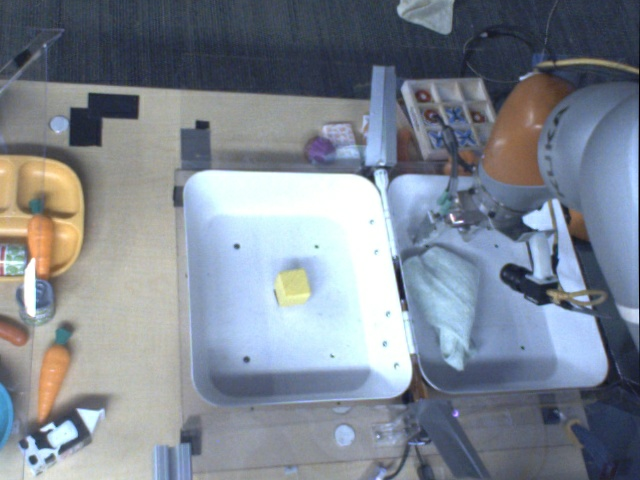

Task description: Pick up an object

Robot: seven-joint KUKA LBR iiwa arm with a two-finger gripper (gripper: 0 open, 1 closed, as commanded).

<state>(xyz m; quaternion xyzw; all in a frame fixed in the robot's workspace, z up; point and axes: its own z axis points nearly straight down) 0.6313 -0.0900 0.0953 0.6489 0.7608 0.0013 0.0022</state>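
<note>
A small yellow block (293, 287) lies near the middle of the left white bin (230, 368). A crumpled pale grey cloth (446, 298) lies along the left side of the right bin (560, 368). My gripper (447, 217) hangs low over the far left part of the right bin, just above the cloth's upper end. The grey arm with its orange band (520, 128) reaches in from the right and hides the bin's far right corner. I cannot make out anything held in the gripper.
A metal divider post (381, 118) stands behind the seam between the bins. A purple object (319, 149) and a box of red and blue pieces (448, 108) sit behind them. On the left are a yellow tray (55, 183), toy carrots (52, 368) and a cow toy (55, 436).
</note>
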